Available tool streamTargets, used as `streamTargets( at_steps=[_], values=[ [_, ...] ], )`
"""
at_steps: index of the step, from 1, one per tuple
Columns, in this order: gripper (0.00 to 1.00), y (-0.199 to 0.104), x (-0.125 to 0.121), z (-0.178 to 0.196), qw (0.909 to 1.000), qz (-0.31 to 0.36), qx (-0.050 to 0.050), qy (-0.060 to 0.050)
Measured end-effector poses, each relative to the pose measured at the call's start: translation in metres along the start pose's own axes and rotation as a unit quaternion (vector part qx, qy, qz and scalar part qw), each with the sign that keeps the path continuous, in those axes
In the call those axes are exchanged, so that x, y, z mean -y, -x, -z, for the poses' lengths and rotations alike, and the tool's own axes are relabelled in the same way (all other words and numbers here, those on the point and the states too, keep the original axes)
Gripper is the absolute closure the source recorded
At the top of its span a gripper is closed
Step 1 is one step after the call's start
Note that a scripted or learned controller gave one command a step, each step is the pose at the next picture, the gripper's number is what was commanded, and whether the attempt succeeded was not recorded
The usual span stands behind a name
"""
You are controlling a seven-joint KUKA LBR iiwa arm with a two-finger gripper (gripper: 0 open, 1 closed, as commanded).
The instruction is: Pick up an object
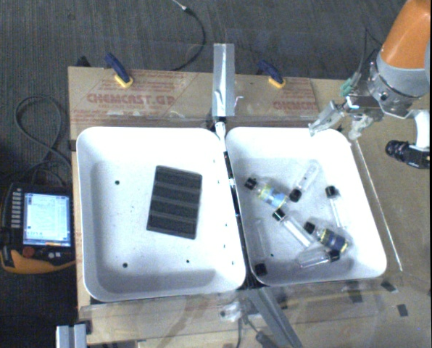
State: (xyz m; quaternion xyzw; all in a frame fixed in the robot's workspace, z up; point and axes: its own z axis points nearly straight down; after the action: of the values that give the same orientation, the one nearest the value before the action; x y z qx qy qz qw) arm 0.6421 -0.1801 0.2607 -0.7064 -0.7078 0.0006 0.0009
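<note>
The right bin [361, 187] holds several clear vials with black caps. One vial [306, 177] lies near the bin's middle, another vial [293, 227] lies below it, and a dark-ended vial [330, 239] lies toward the front right. A dark ribbed pad [175, 201] lies flat in the left bin [93, 194]. My gripper [338, 127] hangs above the right bin's back right corner, open, with nothing between its fingers. It is apart from every vial.
A metal divider strip [223, 82] runs between the bins at the back. Two blue-and-yellow clamps [118, 69] hold the board behind them. A handheld pendant [38, 227] lies left of the bench. A small black cap [260, 269] sits at the right bin's front left.
</note>
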Motion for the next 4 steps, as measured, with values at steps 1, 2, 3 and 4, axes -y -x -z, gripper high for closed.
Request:
streamTargets(
  at_steps=[1, 2, 3, 4],
  values=[
    [0.00, -0.034, -0.025, -0.166, 0.9998, -0.018, 0.002, 0.001],
    [0.00, -0.033, 0.056, -0.170, 0.9999, -0.013, 0.002, 0.005],
    [0.00, -0.013, 0.120, -0.109, 0.9999, 0.013, 0.000, 0.000],
    [0.00, -0.069, 0.098, -0.170, 1.0000, 0.005, 0.002, 0.006]
  ],
)
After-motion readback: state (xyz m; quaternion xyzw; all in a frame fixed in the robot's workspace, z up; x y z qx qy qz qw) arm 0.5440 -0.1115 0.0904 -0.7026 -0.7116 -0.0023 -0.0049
